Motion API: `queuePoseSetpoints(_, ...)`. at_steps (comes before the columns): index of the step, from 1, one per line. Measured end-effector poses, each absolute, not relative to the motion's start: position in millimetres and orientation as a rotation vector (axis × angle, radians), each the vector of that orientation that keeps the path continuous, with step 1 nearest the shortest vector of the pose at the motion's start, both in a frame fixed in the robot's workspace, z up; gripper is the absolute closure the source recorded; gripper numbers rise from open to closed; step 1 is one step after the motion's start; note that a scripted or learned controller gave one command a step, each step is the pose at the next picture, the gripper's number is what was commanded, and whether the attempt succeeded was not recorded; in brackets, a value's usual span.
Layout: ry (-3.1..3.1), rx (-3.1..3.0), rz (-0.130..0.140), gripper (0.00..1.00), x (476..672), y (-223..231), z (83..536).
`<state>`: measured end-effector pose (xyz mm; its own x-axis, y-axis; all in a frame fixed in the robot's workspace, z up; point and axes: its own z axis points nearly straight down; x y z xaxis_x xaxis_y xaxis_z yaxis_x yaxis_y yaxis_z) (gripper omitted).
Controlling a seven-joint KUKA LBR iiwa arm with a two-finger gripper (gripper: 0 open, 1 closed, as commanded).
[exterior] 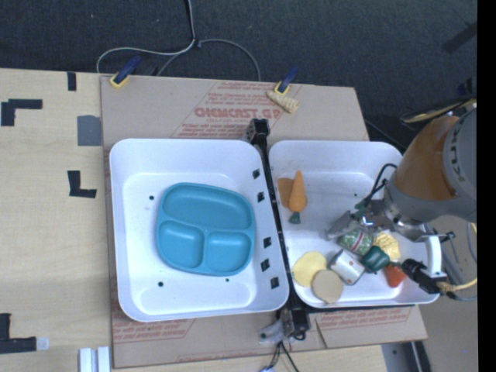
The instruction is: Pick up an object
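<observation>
A light wooden worktop carries black tape marks and a grey patch. A brown cardboard sheet with red lettering lies on it, held by two clamps at its far edge. Beyond lies dark blue carpet, crossed by a thin cable.

Right bin front crowded (toys) — back open.

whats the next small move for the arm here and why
Probably a short straight descent. The pincer sits low in the right bin, above the crowded pile with the green-labelled can and yellow disc. Nothing is visibly held yet, and the carrot lies apart, farther off.
</observation>
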<state>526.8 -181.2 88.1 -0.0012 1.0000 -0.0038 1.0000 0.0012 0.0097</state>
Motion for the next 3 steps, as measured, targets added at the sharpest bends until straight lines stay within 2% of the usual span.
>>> queuePoseSetpoints(1, 2.214, 2.211, 0.009, 1.00, 529.7, -182, 99)
queuePoseSetpoints(2, 2.214, 2.212, 0.008, 0.00, 529.2, -182, 98)
queuePoseSetpoints(3, 2.212, 2.213, 0.004, 0.00, 485.1, -144, 87)
